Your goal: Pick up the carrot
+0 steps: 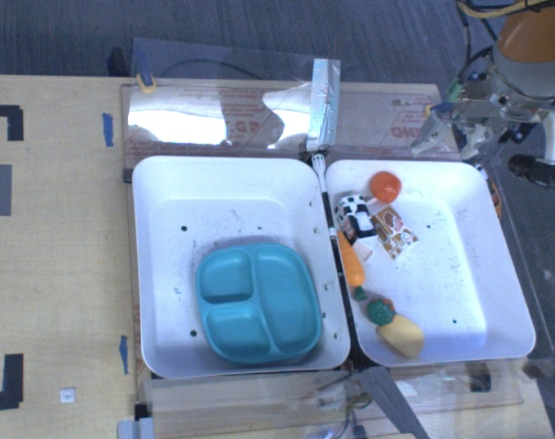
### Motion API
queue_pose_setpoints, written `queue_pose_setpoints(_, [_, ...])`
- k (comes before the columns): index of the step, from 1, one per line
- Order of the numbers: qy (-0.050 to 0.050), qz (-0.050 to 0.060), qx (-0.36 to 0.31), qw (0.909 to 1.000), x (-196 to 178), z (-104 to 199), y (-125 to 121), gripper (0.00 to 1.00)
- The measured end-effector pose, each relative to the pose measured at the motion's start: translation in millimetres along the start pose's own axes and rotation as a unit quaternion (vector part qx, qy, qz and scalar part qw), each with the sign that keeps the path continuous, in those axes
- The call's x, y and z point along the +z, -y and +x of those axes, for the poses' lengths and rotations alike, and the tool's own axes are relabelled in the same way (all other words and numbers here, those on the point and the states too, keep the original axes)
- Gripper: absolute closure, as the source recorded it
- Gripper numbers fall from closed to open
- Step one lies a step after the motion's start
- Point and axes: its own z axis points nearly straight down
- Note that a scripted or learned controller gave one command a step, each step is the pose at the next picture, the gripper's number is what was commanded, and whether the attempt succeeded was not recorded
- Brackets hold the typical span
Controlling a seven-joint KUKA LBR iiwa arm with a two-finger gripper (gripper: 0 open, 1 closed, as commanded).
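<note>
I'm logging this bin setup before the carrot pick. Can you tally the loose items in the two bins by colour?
Orange: 2, carrot and ball
Teal: 1, divided plate
Green: 1
Yellow: 1
Black-and-white: 1
Brown-and-white packet: 1
Total: 7

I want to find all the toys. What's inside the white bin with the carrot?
The right bin holds the carrot, an orange ball, a black-and-white toy, a brown packet, a green piece and a yellow piece.
</note>
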Motion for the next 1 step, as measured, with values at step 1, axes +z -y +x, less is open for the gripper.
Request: queue_pose_setpoints(1, [-0.001,0.003,-0.061,0.9982,84.6,123.6,1.0,0.00])
